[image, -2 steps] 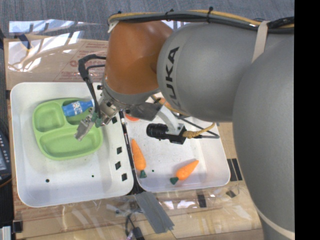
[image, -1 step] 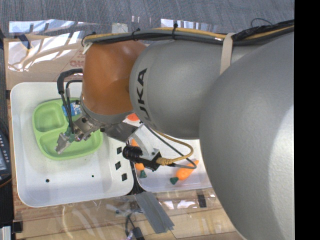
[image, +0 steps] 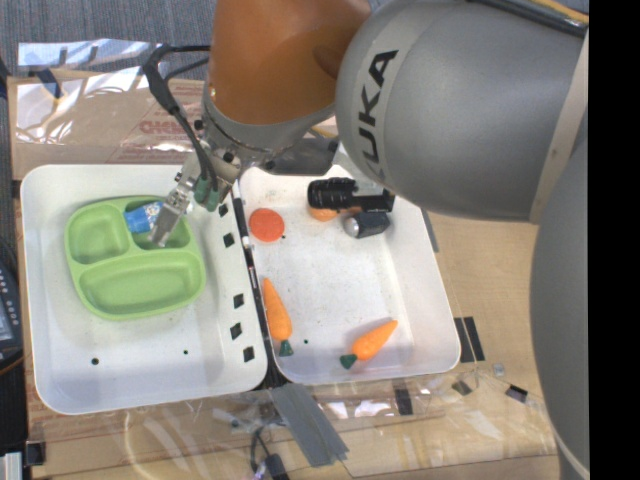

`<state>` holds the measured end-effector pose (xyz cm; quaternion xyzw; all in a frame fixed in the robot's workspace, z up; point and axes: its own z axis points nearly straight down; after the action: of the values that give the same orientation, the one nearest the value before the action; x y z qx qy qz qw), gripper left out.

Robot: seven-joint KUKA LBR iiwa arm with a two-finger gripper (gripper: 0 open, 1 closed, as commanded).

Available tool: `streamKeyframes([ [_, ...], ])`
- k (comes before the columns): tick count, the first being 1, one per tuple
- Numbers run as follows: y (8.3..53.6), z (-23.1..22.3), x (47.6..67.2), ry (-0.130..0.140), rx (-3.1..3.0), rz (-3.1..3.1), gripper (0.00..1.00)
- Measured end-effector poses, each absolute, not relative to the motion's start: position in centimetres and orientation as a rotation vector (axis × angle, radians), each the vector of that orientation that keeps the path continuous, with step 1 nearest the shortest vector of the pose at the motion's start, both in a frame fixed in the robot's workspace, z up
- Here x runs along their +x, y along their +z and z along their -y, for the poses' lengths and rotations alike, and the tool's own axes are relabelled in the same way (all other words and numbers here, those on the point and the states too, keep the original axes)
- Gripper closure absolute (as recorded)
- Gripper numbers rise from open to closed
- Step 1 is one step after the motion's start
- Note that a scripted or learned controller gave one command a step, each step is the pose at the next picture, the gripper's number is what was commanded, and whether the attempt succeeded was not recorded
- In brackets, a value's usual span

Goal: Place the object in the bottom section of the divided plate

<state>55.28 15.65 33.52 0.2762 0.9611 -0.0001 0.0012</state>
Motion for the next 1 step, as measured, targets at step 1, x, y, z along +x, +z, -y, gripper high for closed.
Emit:
streamKeyframes([
  [1, 41.84, -18.31, 58.23, 0.001, 0.918, -3.002, 0.0],
])
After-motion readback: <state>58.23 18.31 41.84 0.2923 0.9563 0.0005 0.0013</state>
